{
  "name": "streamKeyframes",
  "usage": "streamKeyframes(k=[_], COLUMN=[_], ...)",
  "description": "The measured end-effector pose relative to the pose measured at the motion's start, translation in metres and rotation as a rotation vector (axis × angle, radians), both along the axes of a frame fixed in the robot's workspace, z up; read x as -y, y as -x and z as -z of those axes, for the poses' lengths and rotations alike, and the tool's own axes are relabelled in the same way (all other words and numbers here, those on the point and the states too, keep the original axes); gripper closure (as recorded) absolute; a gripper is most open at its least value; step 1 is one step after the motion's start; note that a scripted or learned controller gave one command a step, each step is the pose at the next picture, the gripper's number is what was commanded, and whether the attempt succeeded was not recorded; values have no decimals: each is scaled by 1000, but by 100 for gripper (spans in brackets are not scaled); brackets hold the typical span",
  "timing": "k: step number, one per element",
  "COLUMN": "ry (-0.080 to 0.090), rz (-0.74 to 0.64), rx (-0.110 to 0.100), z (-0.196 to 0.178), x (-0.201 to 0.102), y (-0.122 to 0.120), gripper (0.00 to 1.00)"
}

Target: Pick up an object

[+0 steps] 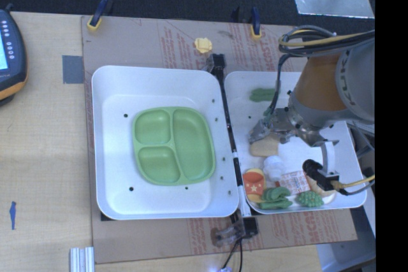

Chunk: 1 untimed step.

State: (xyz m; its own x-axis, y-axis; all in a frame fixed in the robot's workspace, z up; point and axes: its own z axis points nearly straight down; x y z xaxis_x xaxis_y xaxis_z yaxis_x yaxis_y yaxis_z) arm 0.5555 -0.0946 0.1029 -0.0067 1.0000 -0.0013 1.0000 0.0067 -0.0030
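Note:
My gripper (263, 131) is low in the right bin (238, 89), near its middle left. It hangs just above a tan flat piece (261, 149), which it partly hides. A white lump (273, 166) lies just below that piece. A green pod-like item (260, 95) rests toward the bin's far side, above the gripper. Along the near edge lie a red and orange can (254, 183), a white and red packet (294, 181), a green leafy toy (275, 197) and a green knobbly toy (310, 199). I see nothing held.
The left bin (108, 200) holds a green divided plate (173, 145). A small yellow object (203, 45) lies on the cardboard behind the bins. A handheld pendant (9, 51) sits at the far left. The arm (325, 83) covers the right bin's far right part.

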Motion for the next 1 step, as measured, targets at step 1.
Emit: streamKeyframes(k=[1], ry=[-4], rz=[-6], rx=[11], z=[-95], x=[-74], y=[-34], gripper=[100])
